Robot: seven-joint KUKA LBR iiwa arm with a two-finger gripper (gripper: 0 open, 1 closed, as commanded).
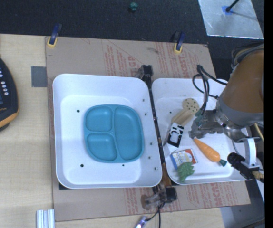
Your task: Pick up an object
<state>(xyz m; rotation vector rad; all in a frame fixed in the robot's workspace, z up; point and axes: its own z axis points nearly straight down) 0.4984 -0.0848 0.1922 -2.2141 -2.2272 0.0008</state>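
Orange carrot (207,150) lying flat in right bin (165,87), just below and beside the end effector (204,126); nothing is seen lifted, so the pick is judged not yet done. Other candidates noted in the same bin: wooden spatula (187,109), black-and-white item (176,135), small packet (182,157), green broccoli-like piece (185,171). Whether the end effector is open, closed or touching anything cannot be told; its tip is dark and crowded by cables. Left bin (63,87) carries a blue divided plate (113,132). Arm body (245,87) is cut off at the right; a black part near the carrot's tip is not identified
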